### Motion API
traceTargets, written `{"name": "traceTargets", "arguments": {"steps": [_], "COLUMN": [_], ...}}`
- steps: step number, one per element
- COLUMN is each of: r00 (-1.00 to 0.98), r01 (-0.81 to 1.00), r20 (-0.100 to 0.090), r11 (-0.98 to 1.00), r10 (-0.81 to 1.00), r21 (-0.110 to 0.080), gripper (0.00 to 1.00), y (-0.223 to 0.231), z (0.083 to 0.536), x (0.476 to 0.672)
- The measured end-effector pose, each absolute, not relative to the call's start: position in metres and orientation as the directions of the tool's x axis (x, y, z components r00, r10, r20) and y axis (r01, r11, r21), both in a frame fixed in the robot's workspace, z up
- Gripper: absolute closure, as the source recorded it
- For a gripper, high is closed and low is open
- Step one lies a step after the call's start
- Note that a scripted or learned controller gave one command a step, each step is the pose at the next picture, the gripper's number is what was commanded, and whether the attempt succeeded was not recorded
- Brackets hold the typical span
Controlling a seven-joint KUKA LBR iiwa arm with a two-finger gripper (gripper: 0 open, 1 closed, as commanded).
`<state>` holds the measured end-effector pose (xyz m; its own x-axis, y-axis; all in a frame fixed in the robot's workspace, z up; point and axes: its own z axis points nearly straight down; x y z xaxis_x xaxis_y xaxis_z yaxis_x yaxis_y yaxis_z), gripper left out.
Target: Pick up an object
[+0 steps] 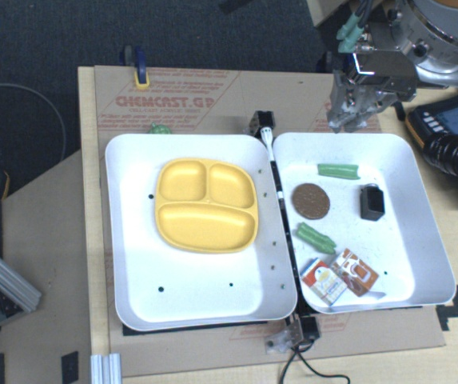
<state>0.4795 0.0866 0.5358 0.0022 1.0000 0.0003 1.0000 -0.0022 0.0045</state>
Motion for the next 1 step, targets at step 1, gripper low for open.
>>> {"name": "traceTargets", "arguments": {"steps": [1], "r00": [0.002], "r01": [1.000], "r20": [-0.003], "r11": [-0.002], "r10": [1.000], "r21": [-0.015], "gripper": [1.00], "y": [0.0872], "z": [0.4081], "x": [0.4780]}}
